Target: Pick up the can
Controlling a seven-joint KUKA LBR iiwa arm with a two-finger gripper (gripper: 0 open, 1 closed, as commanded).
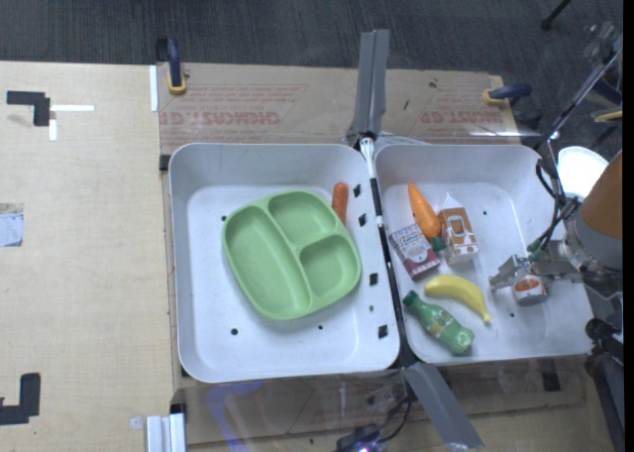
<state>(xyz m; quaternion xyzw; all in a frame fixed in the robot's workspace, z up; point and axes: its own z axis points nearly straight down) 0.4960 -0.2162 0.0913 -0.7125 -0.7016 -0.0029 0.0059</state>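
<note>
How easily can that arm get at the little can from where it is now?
Probably easily: the gripper is already right at the can near the right bin's right edge, and the banana lies apart from it.

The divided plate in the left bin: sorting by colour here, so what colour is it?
Light green, plain; the divided plate shows clearly in the camera view.

There are two white bins: the left bin and the right bin. There is one green plate, two carrots, one banana, one green bottle, two small boxes and one can.
</note>
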